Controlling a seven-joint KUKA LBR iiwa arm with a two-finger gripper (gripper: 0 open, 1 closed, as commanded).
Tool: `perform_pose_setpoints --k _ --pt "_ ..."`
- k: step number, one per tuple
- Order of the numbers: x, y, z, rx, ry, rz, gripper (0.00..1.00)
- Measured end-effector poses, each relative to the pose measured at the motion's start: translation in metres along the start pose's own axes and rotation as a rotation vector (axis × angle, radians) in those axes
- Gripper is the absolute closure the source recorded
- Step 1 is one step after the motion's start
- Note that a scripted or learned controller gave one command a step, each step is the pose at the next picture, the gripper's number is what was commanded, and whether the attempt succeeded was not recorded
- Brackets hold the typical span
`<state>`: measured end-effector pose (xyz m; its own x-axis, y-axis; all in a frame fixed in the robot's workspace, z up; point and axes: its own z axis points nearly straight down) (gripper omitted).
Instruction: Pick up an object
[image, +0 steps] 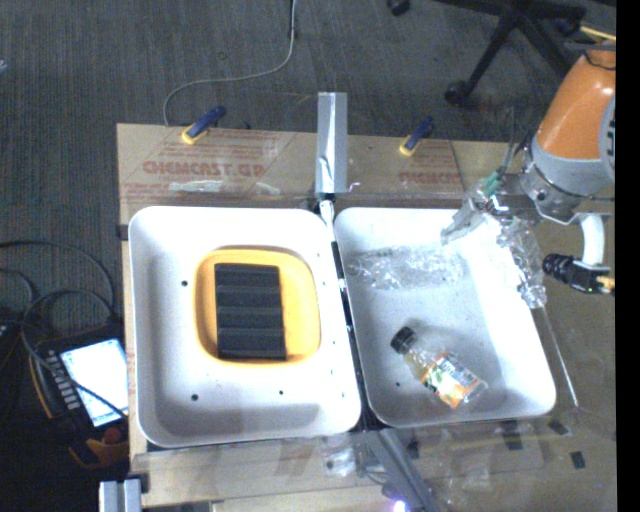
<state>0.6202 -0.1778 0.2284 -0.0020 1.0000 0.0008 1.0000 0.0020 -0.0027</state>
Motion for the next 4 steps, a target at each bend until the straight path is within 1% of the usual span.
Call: perform_pose_setpoints --k 1,2,3,4 --pt "0.001 0.000 -0.008 0.001 0.001 -0.002 1.00" --pt "0.013 -0.042 0.121 0.002 -0.002 0.234 1.00" --pt "0.027 0.032 0.018 -0.001 -0.003 -0.003 1.00" --pt "0.045 0.050 0.121 -0.013 -0.009 -0.007 1.00"
